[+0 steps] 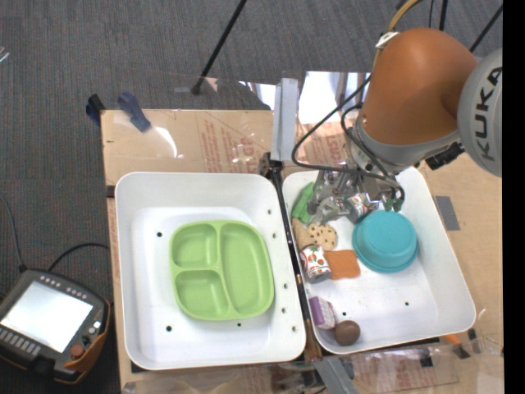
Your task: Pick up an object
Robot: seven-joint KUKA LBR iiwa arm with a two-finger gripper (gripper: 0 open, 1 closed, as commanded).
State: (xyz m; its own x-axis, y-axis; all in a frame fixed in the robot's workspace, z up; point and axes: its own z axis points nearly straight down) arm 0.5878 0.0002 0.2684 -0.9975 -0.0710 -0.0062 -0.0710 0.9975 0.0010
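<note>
Grey-and-orange arm (414, 80) at the upper right of the frame, reaching down over the back of the right bin (431, 298). Gripper (354, 197) low among the clutter at that bin's upper left corner, partly hidden under the wrist; cannot tell whether released or clenched, and nothing visibly held.

Candidates for the pick, all in the right bin:
- green soft item (303, 200) just left of the gripper, against the bin wall
- teal bowl (385, 240) just below and right of it, upright
- cookie (322, 236) below and slightly left, lying flat
- orange block (344, 264) and small printed can (315, 263) further down the frame, side by side
- purple item (321, 311) and brown ball (347, 332) near the lower edge, well apart from the gripper

Left bin (139, 220) with only a green divided plate (221, 269), far to the left of the gripper.

Judged nearest: the green soft item and the cookie, lying left and down-left in the frame. Long axis of the green item apparently running up-down along the wall, so probably a close across it from left to right. Risk: crowding against the bin wall and the bowl rim
</note>
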